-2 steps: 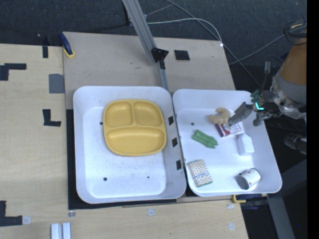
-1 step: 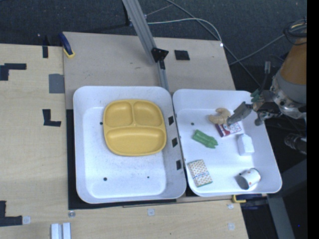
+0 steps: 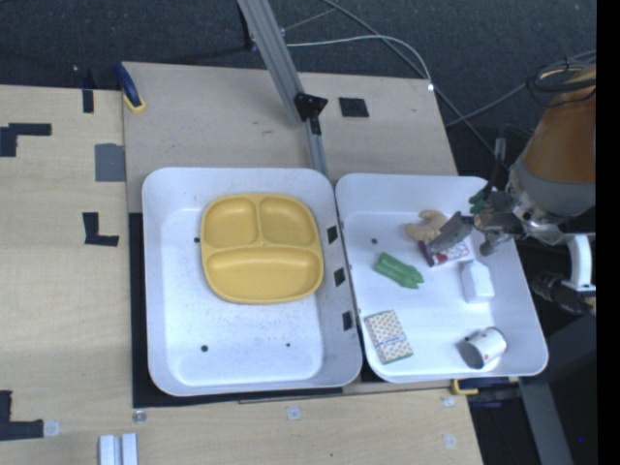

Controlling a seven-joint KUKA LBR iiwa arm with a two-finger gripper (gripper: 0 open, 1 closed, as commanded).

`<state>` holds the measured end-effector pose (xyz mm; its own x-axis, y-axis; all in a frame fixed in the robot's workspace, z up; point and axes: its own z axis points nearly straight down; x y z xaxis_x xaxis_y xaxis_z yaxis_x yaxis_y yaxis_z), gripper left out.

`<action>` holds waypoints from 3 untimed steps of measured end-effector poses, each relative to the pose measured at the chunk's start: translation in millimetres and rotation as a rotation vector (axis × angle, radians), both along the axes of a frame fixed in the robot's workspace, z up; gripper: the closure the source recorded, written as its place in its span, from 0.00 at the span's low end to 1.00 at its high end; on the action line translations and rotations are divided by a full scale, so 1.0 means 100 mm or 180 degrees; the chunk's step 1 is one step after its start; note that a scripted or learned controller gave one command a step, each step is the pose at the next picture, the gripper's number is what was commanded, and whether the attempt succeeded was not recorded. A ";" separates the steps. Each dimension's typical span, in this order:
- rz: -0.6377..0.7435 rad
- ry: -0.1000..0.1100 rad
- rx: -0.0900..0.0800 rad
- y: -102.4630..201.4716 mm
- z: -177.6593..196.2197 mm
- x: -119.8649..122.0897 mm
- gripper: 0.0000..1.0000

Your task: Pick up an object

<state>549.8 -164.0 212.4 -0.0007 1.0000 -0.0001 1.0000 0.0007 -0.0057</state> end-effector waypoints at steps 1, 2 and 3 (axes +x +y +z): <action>0.0002 0.0003 0.0004 0.10 -0.51 -0.06 0.00; -0.0001 0.0006 0.0005 0.14 -1.09 -0.17 0.00; 0.0005 -0.0004 0.0003 0.14 -0.95 -0.15 1.00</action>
